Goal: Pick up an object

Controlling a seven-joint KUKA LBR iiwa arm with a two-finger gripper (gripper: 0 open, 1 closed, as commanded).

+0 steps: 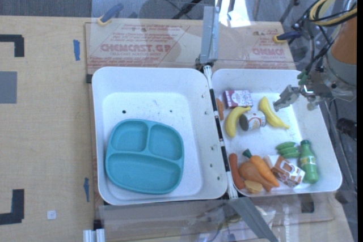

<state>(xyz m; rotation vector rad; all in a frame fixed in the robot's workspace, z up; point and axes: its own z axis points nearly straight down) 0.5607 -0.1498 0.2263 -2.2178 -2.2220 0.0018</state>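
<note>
Bench (45, 122) — two white bins (193, 79), perhaps clear sheeting (142, 42).
</note>
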